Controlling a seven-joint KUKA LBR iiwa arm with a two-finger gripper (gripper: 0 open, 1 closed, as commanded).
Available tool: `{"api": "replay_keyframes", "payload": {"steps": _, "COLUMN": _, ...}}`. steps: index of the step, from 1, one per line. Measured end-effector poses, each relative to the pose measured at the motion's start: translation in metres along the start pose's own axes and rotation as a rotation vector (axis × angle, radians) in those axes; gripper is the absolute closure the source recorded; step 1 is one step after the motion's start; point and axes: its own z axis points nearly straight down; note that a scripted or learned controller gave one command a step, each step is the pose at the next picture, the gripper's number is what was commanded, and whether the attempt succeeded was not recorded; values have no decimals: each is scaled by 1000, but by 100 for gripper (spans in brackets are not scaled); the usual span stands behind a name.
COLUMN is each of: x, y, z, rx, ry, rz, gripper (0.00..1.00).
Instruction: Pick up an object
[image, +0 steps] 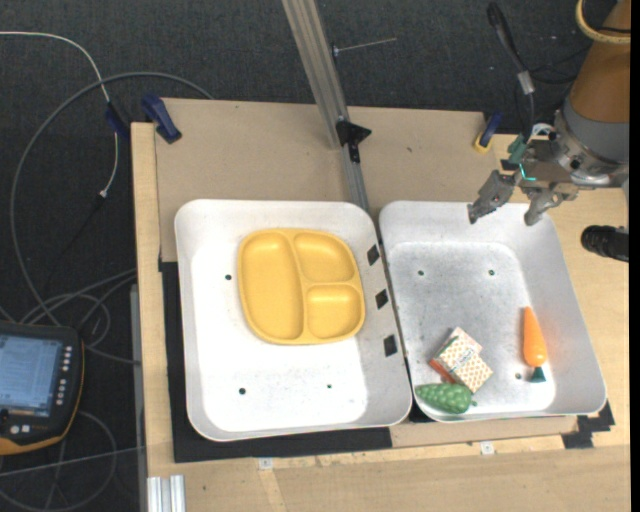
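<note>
Left bin (200, 300): yellow divided plate (301, 284), centre | Right bin (560, 300): patterned box (464, 360) at 6 o'clock; green toy (444, 398) just below it; carrot (533, 336) at 4 o'clock | Gripper (513, 205): 12 o'clock rim, fingers spread wide (nothing between them).

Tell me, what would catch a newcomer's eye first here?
Probably the yellow divided plate, bright in the middle of the left bin. Next, the orange carrot by the right bin's right wall. Then the gripper, fingers spread, above that bin's far edge.
</note>
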Motion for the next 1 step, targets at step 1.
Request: {"api": "replay_keyframes", "payload": {"steps": 1, "x": 0, "y": 0, "z": 0, "rx": 0, "ry": 0, "rz": 0, "gripper": 0}}
